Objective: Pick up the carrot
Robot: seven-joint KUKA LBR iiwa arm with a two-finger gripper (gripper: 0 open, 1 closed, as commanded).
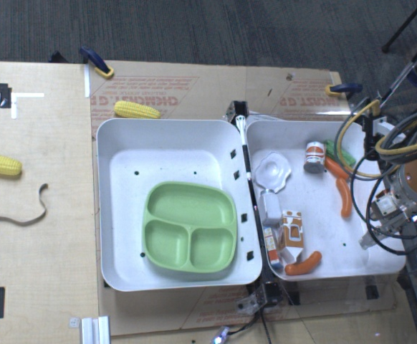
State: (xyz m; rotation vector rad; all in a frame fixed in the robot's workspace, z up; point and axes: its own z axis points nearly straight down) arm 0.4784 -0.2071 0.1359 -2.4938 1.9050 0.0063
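Though crowded — one carrot

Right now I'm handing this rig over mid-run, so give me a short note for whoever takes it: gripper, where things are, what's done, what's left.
Gripper: the arm sits at the right edge over the right bin; fingers can't be judged.
Carrot: lies in the right bin near its right side, green top toward the back, next to a small can.
Also there: a sausage and a carton at the front.
Left bin: holds a green tray.
Done: nothing; the carrot is not lifted.
Left: grasp and lift it.
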